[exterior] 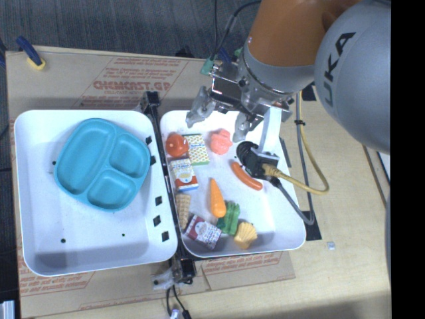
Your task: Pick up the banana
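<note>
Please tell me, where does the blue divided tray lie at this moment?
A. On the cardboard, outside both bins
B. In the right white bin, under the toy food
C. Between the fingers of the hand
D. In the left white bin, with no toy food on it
D: the blue divided tray lies flat in the left white bin, while the toy food such as the carrot lies in the right white bin.

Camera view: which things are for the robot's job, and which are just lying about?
For the job: gripper, open; yellow toy, maybe the banana, hard to tell; right bin.
Just lying about: tomato, carrot, sausage, pink toy, blue tray.
</note>
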`<control>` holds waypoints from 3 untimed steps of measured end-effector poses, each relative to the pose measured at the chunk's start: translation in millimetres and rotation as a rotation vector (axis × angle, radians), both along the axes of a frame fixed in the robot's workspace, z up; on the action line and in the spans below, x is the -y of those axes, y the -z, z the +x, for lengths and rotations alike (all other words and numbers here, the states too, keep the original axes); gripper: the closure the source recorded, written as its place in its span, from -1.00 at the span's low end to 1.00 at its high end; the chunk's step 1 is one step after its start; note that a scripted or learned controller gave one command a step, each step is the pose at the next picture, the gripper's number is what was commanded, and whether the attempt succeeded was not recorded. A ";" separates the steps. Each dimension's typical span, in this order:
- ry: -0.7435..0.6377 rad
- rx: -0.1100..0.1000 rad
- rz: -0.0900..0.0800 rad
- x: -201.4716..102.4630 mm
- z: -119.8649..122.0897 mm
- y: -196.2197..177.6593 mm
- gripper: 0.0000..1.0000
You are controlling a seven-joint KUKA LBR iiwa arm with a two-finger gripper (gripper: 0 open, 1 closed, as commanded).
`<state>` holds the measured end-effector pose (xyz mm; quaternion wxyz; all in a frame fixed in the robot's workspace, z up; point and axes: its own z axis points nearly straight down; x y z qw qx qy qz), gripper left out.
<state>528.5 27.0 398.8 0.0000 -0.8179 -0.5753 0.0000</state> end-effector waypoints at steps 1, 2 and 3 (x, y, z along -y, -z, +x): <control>0.207 -0.007 0.000 -29.7 -27.8 115.9 -1.00; 0.226 -0.007 -0.001 -43.7 -53.1 156.6 -1.00; 0.218 -0.011 -0.001 -43.9 -52.9 146.8 1.00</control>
